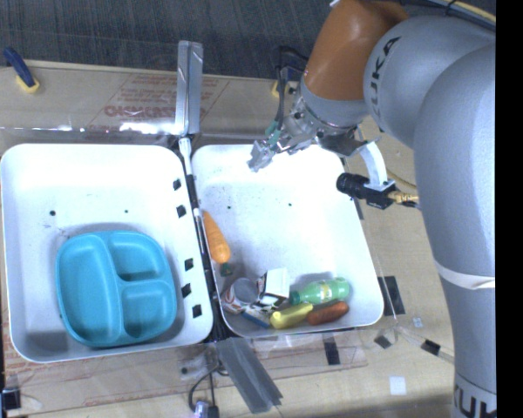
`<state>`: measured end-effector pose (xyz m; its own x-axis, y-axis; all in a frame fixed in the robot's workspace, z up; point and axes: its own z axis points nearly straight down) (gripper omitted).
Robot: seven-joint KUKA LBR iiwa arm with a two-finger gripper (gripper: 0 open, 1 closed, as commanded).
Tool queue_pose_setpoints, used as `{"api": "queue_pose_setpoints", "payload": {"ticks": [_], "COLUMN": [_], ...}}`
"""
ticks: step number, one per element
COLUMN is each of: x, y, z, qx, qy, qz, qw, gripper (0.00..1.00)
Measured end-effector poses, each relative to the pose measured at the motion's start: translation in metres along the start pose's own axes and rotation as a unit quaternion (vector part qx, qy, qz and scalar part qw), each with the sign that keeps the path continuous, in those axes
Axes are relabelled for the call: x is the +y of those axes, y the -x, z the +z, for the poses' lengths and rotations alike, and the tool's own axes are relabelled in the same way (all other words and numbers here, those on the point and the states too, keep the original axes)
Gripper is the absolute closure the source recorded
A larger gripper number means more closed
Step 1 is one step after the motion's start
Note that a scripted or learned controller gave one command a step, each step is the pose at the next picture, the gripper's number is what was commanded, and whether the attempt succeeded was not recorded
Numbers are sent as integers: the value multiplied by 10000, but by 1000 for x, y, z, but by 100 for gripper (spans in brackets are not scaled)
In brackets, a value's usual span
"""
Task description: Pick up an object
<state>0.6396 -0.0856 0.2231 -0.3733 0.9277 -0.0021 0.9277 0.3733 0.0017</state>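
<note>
Leftward, a blue tray (115, 286) fills one bin (17, 168); carrot (215, 238) occupies the other.

Right bin (353, 225) wide open across its upper floor — clutter crowds the near edge: green bottle (318, 291), yellow piece (289, 315), carrot (215, 239) hugging the divider. Left bin (17, 233) — blue tray (116, 287) blocks the lower half.

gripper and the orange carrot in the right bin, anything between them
Nothing: the camera view shows bare white bin floor between the gripper and the carrot.
</note>
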Motion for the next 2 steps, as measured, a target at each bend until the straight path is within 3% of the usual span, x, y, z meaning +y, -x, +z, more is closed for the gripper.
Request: {"api": "queue_pose_setpoints", "payload": {"ticks": [1, 2], "x": [1, 23], "y": [0, -12], "z": [-11, 32], "qx": [-4, 19], "qy": [9, -28], "qz": [-9, 517], "qw": [10000, 9987], "gripper": [100, 100]}}
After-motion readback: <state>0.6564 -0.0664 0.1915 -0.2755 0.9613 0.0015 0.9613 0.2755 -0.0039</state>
